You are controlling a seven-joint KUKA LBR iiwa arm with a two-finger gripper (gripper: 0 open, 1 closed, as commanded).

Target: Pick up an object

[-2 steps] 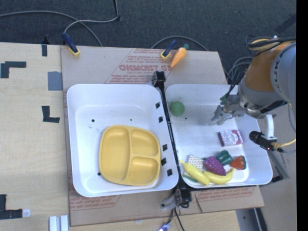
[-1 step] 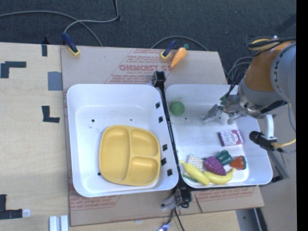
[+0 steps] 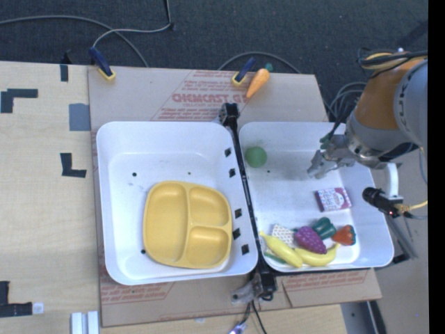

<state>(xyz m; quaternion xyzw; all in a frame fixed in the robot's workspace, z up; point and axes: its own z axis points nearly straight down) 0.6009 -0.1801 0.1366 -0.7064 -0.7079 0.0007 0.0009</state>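
The right bin (image 3: pixel 278 186) holds a green ball (image 3: pixel 256 156) near its back left, a small pink box (image 3: pixel 332 199) to the right, and a cluster along the front: yellow bananas (image 3: pixel 299 255), purple grapes (image 3: pixel 310 239), a green piece (image 3: pixel 323 226), a red pepper (image 3: pixel 344 236) and a white checked packet (image 3: pixel 280 232). My gripper (image 3: pixel 324 164) hangs over the bin's back right part, just above the pink box and well right of the green ball. Nothing shows between its fingers.
The left bin (image 3: pixel 118 152) carries a yellow divided plate (image 3: pixel 186 224). A toy carrot (image 3: pixel 256 82) lies on the cardboard behind the bins, beside yellow-and-blue clamps (image 3: pixel 103 62). The arm (image 3: pixel 389 110) with its orange band fills the right side.
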